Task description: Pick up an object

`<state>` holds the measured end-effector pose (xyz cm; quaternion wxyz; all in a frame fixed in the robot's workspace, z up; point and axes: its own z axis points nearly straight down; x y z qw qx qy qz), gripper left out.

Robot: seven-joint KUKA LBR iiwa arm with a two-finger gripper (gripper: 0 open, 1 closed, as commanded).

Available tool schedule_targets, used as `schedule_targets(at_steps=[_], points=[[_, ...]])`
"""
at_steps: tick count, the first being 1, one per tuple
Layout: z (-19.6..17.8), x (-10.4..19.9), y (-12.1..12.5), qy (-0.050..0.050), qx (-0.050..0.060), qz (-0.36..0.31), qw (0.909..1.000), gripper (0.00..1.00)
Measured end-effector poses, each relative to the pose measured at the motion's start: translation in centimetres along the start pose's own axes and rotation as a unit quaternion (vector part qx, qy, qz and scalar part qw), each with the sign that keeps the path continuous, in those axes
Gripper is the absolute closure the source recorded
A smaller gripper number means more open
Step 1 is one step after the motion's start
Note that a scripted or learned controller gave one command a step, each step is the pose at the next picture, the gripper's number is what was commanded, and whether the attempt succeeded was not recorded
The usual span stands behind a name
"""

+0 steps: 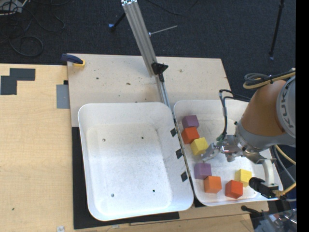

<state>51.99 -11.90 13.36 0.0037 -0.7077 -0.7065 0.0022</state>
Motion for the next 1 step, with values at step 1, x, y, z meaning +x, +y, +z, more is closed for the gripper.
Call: schedule_targets(at_steps=[1], points=[[4.25,0.03,0.12,-0.001,-0.004,0.0,1.0,0.0]])
